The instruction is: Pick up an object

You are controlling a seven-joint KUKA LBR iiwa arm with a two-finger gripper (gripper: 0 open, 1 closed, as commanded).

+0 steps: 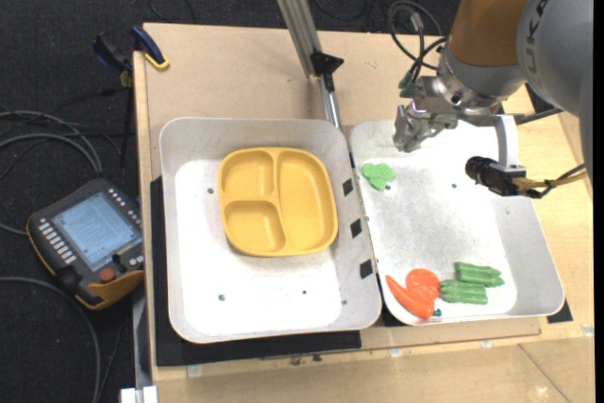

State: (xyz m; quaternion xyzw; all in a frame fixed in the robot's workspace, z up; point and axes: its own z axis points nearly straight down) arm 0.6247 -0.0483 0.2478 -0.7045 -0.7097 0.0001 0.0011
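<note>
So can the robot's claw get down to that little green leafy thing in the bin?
Probably yes. The gripper hangs just up and to the right of the green leafy piece in the right bin. Nothing lies between them, and the other toys sit far off at the bin's near end.

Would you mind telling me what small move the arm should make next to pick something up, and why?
Probably a short move down and toward the left bin: the gripper hovers over the right bin just beyond the small green piece, the nearest object.
</note>
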